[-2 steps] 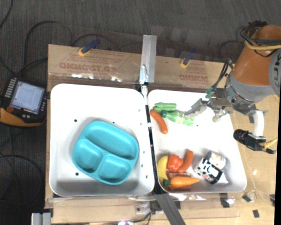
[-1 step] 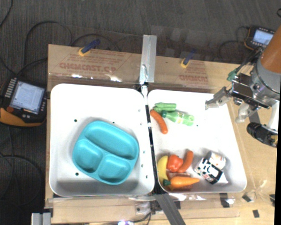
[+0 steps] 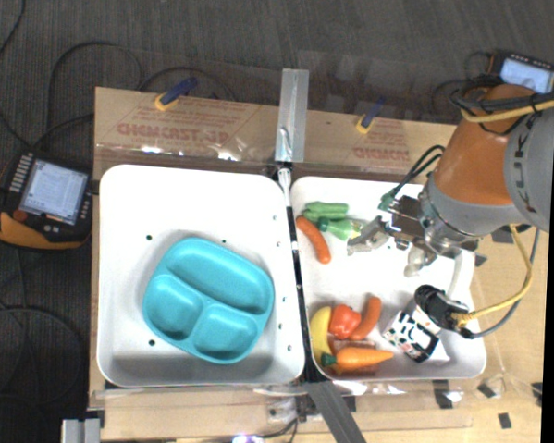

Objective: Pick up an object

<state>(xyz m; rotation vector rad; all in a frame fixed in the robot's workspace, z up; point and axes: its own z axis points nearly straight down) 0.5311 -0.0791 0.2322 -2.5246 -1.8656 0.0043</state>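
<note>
**Desk:** Hovering over the right-hand shallow white plastic bin (image 3: pixel 455 360), the grey KUKA arm with the orange band (image 3: pixel 488 171) holds its two-finger metal gripper (image 3: pixel 393 249) above bare bin floor. What is between the fingers?

**Photographer:** Nothing. The jaws stand spread, one finger (image 3: pixel 367 237) pointing toward the bin divider, the other (image 3: pixel 418 260) hanging nearer the wrist, with white floor visible between them.

**Desk:** Where are the candidates for pickup?

**Photographer:** Nearest is the green toy pepper (image 3: pixel 326 210) near the bin's far wall, with a darker green piece (image 3: pixel 337 226) touching it and the long orange toy carrot (image 3: pixel 314 239) just beside, lying against the divider. Along the near wall sits a tight cluster: a yellow toy banana (image 3: pixel 318 330), a red toy pepper (image 3: pixel 344 319), a slim orange chilli (image 3: pixel 371 314) and a second, fatter carrot (image 3: pixel 362 357). A black-and-white patterned block (image 3: pixel 411 334) rests apart, toward the right wall.

**Desk:** And the other bin?

**Photographer:** It holds a turquoise three-compartment plastic tray (image 3: pixel 210 299).

**Desk:** What could spoil the grasp?

**Photographer:** My judgement: the green items touch, so closing there may nudge one away or catch two. The long carrot hugs the divider, leaving little room for a finger. Rounded plastic may also squirt out of a pinch.
</note>
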